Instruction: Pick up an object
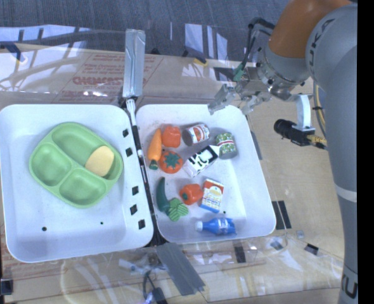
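gripper [232, 101] above right bin's [255, 170] back rim | fingers spread, nothing between | yellow piece [100, 161] on green divided plate [47, 170], left bin [16, 233]

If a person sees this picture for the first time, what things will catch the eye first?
Probably the green divided plate in the left bin, with a yellow object in one compartment. Next, the pile of colourful toy groceries in the right bin, such as the carrot and the blue bottle. The end effector hovers at that bin's far edge.
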Robot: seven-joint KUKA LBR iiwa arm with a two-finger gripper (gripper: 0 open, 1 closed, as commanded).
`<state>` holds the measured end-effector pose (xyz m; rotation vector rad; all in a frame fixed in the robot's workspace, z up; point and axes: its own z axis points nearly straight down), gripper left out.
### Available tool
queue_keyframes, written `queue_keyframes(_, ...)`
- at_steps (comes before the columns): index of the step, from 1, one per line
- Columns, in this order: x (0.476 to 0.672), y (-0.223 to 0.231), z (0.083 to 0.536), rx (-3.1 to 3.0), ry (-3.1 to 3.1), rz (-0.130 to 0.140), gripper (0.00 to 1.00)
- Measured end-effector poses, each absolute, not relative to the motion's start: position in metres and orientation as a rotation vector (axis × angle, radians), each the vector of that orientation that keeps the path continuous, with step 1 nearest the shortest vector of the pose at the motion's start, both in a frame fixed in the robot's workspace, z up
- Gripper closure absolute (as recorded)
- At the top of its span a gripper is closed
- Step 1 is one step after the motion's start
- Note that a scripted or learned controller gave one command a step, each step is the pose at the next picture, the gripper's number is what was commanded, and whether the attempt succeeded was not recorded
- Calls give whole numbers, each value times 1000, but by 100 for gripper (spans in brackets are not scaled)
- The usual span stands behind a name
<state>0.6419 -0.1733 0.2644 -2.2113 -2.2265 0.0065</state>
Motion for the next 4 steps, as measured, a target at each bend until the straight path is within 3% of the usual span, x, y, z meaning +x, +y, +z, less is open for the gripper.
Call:
queue_keyframes(1, 586, -165, 138, -2167, -2265, 9, 0)
queue_keyframes(2, 609, -171, 92, -2218, -2218, -6, 0)
queue_keyframes(3, 608, -174, 103, -2217, -2219, 2, 100)
queue_keyframes(4, 654, -130, 206, -2400, -2028, 0, 100)
